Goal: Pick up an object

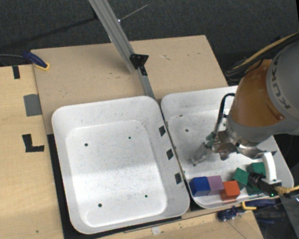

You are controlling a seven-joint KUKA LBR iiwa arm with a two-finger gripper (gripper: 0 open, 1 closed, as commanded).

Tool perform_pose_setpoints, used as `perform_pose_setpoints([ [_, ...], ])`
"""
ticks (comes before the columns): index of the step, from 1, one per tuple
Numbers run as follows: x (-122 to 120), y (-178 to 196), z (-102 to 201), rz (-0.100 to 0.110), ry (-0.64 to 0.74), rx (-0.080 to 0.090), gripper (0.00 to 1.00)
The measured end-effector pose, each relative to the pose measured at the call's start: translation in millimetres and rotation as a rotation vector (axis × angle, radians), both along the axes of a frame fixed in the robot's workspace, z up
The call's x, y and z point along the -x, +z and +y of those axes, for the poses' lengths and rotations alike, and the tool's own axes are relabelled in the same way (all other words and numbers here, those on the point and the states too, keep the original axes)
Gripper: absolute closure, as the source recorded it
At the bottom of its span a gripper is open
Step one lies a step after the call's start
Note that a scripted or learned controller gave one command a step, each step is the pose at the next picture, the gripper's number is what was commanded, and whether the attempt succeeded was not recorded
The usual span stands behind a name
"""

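We see two bins side by side on the desk (93, 69), the left bin (114, 162) touching the right bin (191, 104) along their shared edge. In the right bin, along its near wall, a row of blocks lies close together: one block (200, 186) leftmost, a second (216, 183) just beside it, a third (230, 188) next, and a fourth (241, 175) to the right. The arm (268, 99) reaches over the right bin from the right, above that row.

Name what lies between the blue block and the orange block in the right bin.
A pale purple block sits between the blue block and the orange block, seen in the camera view.
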State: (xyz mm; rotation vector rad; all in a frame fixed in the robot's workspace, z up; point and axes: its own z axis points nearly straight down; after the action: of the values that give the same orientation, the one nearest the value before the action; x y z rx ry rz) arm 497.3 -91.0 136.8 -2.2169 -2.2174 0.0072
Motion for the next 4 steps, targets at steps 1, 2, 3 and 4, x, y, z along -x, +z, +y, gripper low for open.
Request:
perform_pose_setpoints([
  [1, -1.0, 12.2, 0.8, -0.003, 0.002, 0.0, 1.0],
  [2, 5.3, 60.5, -5.9, -0.01, 0.0, 0.002, 1.0],
  [3, 4.1, 113.2, -5.9, -0.012, 0.001, 0.002, 1.0],
  [4, -9.6, 115.4, 37.7, -0.007, 0.006, 0.0, 1.0],
])
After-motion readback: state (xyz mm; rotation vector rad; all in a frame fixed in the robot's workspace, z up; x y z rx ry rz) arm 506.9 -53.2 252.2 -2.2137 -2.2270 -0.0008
